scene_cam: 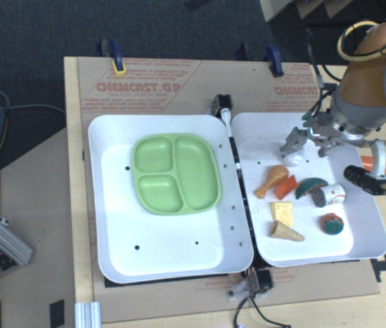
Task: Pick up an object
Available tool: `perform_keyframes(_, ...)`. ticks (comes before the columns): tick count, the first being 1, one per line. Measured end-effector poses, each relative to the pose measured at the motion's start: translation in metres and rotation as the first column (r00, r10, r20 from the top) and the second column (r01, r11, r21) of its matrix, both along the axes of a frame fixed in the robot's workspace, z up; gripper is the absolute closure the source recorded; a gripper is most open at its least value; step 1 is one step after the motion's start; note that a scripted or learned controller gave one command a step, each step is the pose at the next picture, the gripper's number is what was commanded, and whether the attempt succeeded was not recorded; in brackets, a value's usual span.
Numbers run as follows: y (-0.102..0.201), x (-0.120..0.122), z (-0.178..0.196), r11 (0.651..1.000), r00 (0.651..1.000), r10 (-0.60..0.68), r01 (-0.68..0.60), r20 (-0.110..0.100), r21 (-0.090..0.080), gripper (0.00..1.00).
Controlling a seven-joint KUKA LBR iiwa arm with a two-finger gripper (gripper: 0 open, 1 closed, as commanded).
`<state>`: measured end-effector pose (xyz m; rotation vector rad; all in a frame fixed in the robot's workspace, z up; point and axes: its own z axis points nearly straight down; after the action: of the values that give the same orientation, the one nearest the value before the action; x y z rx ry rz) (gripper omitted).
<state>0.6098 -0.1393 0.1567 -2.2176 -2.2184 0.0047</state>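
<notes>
Two shallow white bins sit side by side on the worktop (76, 183). The left bin (111, 238) carries a green divided plate (177, 173) with three compartments, lying flat near the bin's upper middle. The right bin (363, 241) holds a cluster of small toy foods: a tan drumstick (271, 180), an orange-red piece (285, 187) touching it, a dark green curved piece (310, 186), a white and dark rounded item (329, 195), a yellow wedge (282, 213), a tan cone (288, 234) just below that wedge, and a red and green ball (331, 223) towards the right edge. The grey arm enters from the right, with the claw (309, 141) low over the upper part of the right bin. Its fingers are spread apart and released, with nothing between them. A small white object (293, 159) lies just beneath the claw; contact cannot be told.
</notes>
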Motion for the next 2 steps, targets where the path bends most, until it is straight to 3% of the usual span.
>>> perform_keyframes(2,0.002,0.001,-0.073,1.0,1.0,0.0,0.0,0.002,0.0,0.0)
